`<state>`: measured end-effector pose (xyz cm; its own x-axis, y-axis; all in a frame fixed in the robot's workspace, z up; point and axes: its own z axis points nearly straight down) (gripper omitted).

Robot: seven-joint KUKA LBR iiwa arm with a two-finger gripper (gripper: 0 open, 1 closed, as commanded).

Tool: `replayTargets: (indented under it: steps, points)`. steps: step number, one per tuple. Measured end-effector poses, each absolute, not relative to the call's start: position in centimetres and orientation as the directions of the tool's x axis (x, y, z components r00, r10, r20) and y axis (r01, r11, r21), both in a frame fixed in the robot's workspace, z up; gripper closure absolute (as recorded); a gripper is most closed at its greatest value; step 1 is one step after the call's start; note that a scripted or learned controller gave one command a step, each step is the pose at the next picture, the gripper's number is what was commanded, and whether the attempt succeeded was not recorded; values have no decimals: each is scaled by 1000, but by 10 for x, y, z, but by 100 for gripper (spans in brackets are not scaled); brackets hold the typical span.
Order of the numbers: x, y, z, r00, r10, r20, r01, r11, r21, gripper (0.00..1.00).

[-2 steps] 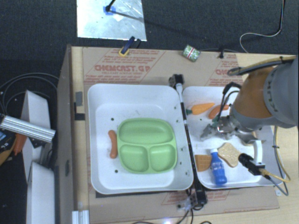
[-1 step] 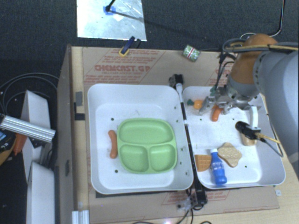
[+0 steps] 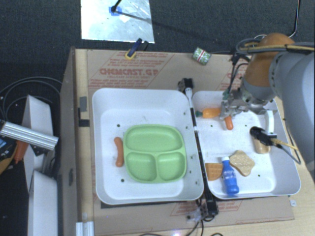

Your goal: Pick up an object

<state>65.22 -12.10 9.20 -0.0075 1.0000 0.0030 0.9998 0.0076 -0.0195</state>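
Down in the right bin, gripper (image 3: 228,113) touches — perhaps grips — 1 orange sausage (image 3: 229,124); fingers' spread unclear.

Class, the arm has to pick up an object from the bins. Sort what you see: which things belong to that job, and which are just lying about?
Job:
end effector
orange sausage
orange piece
blue bottle
bread slice
cracker
sausage
green divided plate

Lying about:
green can
yellow and blue clip
foil sheet
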Motion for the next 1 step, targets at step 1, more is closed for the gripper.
replayTargets:
  steps: [1]
  points:
    - [617, -47, 185, -5, 1000, 1, 1000, 5, 4, 100]
